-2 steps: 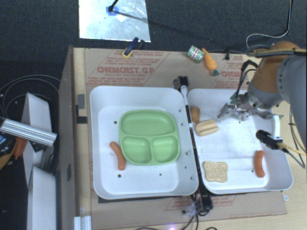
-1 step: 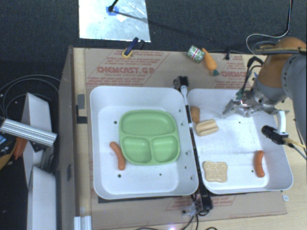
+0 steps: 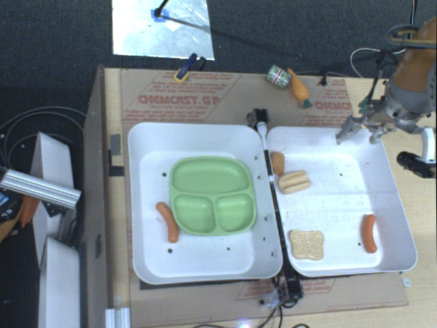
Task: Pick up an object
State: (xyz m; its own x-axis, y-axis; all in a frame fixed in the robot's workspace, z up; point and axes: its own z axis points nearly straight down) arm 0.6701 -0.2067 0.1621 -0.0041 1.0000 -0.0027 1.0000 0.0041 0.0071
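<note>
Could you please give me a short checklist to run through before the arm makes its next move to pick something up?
1. Gripper open and holding nothing: ok; its fingers are spread and nothing is between them.
2. Gripper over a target: not ok; it sits at the far right corner of the right bin, away from every item.
3. Targets in the right bin lie apart from each other: ok for the sausage and the toast.
4. Bun free to grasp: cannot tell; it lies close to a small sausage by the divider.
5. Sausage in the left bin free: not ok; it sits right beside the green plate.
</note>
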